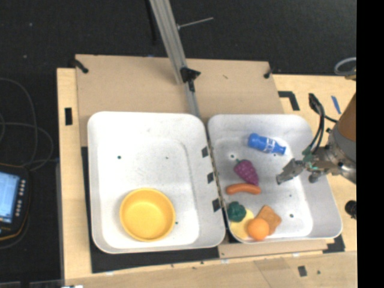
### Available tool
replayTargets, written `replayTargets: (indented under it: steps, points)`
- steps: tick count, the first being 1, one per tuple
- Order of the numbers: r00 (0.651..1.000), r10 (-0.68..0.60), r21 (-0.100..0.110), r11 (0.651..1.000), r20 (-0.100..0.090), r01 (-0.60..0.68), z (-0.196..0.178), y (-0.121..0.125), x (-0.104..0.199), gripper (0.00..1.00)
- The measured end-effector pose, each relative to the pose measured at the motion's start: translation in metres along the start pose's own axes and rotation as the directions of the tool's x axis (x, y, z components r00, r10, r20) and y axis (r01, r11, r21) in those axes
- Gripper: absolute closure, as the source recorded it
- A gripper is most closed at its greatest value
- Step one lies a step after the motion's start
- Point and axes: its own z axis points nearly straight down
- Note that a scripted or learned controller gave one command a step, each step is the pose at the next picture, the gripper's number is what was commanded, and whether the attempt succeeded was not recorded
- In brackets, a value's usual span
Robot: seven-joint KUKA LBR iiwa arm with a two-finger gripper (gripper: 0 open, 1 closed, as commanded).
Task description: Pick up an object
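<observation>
Two shallow white bins sit side by side on a tan counter [168, 86], their inner edges touching along a row of small dark clips. The left bin [150, 155] has a bare speckled floor with a couple of small dark dots. The right bin [300, 221] is tilted slightly against its neighbour. A grey metal pole [171, 35] slants down from the top edge to a black clamp at the far side of the counter, just behind the seam between the bins. At the far left, a handheld screen device [9, 200] with an orange edge rests on the dark floor, with thin black cables [30, 137] looping beside it.
</observation>
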Motion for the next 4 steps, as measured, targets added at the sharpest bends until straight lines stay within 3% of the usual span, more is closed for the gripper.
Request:
replayTargets:
  steps: [1, 3, 4]
  points:
    - [1.0, 0.001, 0.0, 1.0, 0.0, -0.001, 0.0, 0.0, 0.0, 0.0]
    - [1.0, 0.004, 0.007, 1.0, 0.0, -0.004, 0.124, -0.004, 0.005, 0.0]
    - [1.0, 0.004, 0.003, 1.0, 0.0, -0.004, 0.128, -0.004, 0.004, 0.0]
